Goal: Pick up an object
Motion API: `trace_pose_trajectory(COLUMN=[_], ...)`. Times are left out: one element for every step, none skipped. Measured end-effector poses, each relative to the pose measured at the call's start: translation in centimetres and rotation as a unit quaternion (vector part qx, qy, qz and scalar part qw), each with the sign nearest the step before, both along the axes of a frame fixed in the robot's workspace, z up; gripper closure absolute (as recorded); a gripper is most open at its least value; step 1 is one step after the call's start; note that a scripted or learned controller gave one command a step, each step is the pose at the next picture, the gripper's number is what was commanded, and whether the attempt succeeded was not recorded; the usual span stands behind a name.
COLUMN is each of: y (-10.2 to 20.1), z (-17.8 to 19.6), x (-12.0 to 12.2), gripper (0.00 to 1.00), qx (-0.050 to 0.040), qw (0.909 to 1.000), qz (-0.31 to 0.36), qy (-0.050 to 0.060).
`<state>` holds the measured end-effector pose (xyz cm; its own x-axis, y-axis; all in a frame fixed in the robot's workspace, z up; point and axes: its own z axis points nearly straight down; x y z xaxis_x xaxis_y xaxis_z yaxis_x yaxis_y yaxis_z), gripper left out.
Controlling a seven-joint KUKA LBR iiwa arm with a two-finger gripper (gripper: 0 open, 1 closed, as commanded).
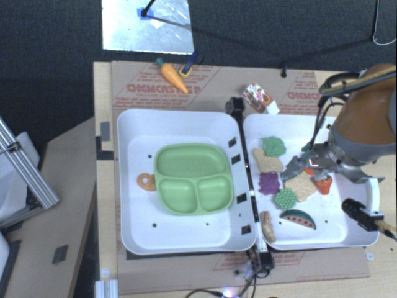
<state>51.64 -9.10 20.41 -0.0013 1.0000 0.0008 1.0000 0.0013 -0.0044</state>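
The gripper (296,166) hangs low over the right bin (353,231), fingers spread and holding nothing: the reach-in step, by my reading. Next comes a short descent and a squeeze. The likeliest target, a tan cracker-shaped toy (302,188), lies flat just below the fingers, touching a green dotted piece (285,198).

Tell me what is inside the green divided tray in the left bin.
The green tray shows three bare compartments with nothing lying in them. A small orange ring sits outside it, on the left bin floor. What lies beneath the tray is covered.
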Motion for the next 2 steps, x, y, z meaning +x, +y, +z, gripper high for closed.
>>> trace_pose_trajectory(y=[-0.1,-0.1], z=[-6.3,-11.4], x=[0.2,0.2], gripper=[0.0,0.0], qx=[0.0002,-0.0006], qw=[1.0,1.0], qz=[0.0,0.0], qy=[0.0,-0.002])
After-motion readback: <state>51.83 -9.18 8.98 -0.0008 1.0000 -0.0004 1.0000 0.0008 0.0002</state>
